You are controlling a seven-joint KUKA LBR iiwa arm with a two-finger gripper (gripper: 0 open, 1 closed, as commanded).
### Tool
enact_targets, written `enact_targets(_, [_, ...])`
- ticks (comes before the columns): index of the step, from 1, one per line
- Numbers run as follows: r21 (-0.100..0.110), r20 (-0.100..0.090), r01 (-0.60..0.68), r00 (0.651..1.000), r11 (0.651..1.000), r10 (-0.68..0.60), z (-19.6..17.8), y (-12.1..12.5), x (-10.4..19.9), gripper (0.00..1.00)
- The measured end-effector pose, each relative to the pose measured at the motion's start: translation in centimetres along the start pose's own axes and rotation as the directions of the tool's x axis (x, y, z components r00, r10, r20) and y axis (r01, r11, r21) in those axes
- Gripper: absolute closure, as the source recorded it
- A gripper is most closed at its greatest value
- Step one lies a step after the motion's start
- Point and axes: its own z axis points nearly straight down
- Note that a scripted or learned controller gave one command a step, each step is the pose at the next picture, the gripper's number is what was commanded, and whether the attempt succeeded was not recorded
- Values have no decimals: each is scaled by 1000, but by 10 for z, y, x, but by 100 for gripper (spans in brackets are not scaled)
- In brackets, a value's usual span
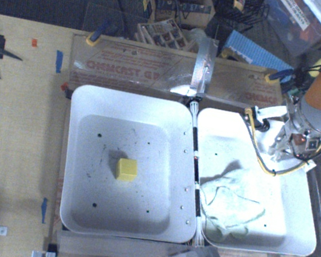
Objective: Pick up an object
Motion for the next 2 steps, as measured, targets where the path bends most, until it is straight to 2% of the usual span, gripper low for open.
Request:
enact_targets(1, [0,1,2,1000,1000,-2,-8,1,0,100])
enact_targets(2, [-3,-10,-12,1000,1000,12,-110,-10,9,100])
